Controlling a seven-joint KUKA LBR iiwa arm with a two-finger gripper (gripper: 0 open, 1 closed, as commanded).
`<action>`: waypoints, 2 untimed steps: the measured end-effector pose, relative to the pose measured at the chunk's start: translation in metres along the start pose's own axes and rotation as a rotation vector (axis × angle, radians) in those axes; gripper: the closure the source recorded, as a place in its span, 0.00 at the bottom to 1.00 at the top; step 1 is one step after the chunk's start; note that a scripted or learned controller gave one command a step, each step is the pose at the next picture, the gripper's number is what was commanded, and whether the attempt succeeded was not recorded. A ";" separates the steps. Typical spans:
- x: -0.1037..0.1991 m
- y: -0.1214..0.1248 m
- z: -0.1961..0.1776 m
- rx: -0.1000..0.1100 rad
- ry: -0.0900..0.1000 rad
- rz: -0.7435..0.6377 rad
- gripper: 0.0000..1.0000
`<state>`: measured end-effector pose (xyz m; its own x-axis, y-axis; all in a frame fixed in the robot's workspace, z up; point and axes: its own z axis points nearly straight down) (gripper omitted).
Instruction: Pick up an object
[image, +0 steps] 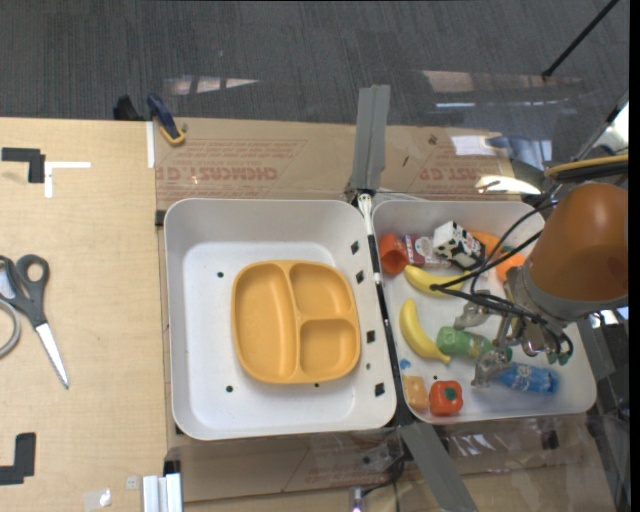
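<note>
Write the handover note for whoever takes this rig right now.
Gripper: low in the right bin, over the green bottle; nothing visibly between its fingers.
Right bin also holds two bananas, a tomato, a blue bottle and a red cup.
Left bin holds the yellow divided plate.
Done: arm is down among the objects.
Left: grip one and lift it.

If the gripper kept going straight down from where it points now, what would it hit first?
Most likely the green bottle lying in the right bin: the gripper hangs over its right end. The blue bottle lies just beside it, and depth is hard to judge from this slanted view, so it could graze that instead.
</note>
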<state>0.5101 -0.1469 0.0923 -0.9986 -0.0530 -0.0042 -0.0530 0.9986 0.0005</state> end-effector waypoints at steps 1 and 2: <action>-0.092 0.019 -0.001 0.001 -0.001 0.080 0.00; -0.095 0.037 0.000 0.001 0.001 0.299 0.00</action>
<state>0.6026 -0.1049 0.0928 -0.9699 0.2436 -0.0031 0.2436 0.9699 0.0007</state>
